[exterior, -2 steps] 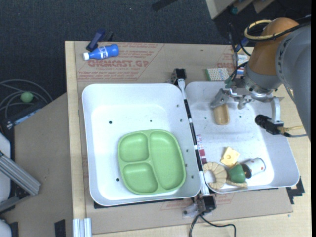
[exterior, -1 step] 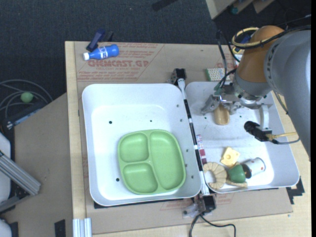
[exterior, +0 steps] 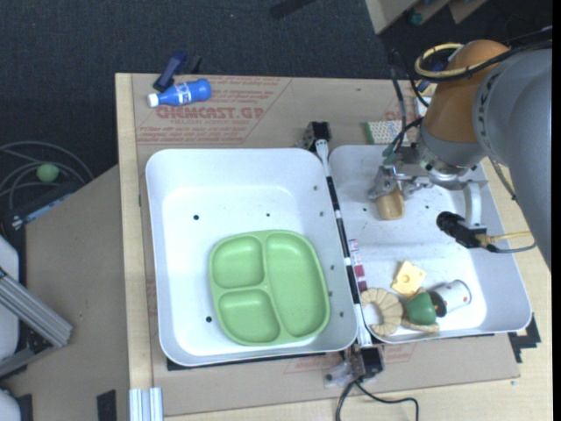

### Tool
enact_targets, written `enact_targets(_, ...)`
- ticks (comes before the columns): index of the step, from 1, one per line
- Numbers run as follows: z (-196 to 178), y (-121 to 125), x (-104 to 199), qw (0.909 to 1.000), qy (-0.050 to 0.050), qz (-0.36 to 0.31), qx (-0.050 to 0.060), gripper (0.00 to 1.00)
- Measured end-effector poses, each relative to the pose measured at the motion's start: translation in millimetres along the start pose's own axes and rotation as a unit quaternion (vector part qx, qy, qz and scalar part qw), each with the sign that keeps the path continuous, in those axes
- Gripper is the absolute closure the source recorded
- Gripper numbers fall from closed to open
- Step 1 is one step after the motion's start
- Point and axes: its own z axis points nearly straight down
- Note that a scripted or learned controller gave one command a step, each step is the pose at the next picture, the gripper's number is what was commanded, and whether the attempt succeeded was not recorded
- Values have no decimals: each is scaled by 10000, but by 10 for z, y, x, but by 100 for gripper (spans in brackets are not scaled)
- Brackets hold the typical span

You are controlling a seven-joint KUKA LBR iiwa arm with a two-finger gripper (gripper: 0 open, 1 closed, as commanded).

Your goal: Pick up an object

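Nearest the camera, by the right bin's [exterior: 504, 318] front edge, lie a tan ridged piece [exterior: 382, 310], a yellow block [exterior: 408, 279], a green toy [exterior: 422, 307] and a white cylinder [exterior: 456, 295] close together. At that bin's back, the gripper [exterior: 390, 185] hangs with its fingers closed on a small tan object [exterior: 388, 205], near the left wall. Left bin [exterior: 175, 235] holds a green divided plate [exterior: 266, 286] toward its front.
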Motion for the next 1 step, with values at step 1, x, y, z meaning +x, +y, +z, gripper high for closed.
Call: enact_targets(1, -910, -574, 655, 10000, 7, -2, -5, 100)
